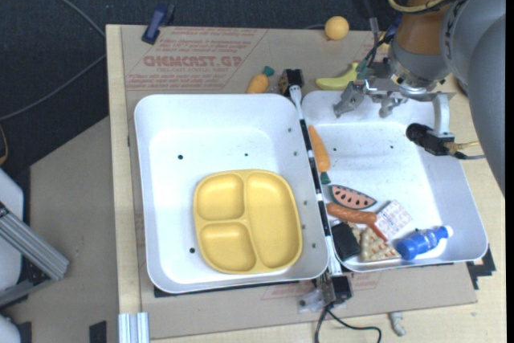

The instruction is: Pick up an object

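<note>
Objects for picking lie mostly in the right bin (450, 197), none yet chosen as far as one can judge. Largest on the bench, the left bin (161, 173) bears a yellow divided plate (245, 219) near its front. The right bin keeps its things along its left wall and front: a carrot (319, 150) against the divider, a watermelon slice (352, 196), a sausage (351, 214), a blue bottle (419, 242) lying near the front corner, a patterned packet (393, 217) and a cracker (374, 245) packed closely between them. Outside the bins, a banana (337, 79) rests just behind the right bin and an orange ball (336, 28) sits on the bench's back edge. The gripper (368, 102) hovers over the right bin's back rim, its fingers spread apart with nothing between them, well apart from the front cluster. Descending here would likely close on bare bin floor or strike the rim. In the crowded front corner, the fingers could wedge between neighbours or nudge the round bottle away.
</note>
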Controlling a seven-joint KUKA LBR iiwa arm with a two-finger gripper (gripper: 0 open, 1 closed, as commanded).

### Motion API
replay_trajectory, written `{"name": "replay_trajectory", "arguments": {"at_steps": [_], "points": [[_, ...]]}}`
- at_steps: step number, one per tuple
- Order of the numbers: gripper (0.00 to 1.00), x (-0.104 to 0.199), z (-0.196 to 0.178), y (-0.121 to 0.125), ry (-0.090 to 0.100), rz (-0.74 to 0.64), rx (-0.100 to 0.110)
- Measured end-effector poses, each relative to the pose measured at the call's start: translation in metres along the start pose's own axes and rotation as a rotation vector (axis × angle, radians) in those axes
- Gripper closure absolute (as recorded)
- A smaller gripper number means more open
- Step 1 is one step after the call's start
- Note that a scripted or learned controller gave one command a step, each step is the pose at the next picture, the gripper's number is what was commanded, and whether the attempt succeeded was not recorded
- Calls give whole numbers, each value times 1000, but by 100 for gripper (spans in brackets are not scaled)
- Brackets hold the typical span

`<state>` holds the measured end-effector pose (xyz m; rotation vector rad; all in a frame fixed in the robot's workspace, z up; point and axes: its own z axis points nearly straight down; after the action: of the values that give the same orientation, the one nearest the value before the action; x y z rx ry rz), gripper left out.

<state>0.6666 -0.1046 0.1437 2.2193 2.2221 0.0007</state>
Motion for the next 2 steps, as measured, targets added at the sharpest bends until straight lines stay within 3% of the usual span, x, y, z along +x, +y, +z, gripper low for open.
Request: {"name": "replay_trajectory", "arguments": {"at_steps": [1,2], "points": [[0,12,60,-11,1,0,4],[0,-85,59,0,-3,2,-1]]}}
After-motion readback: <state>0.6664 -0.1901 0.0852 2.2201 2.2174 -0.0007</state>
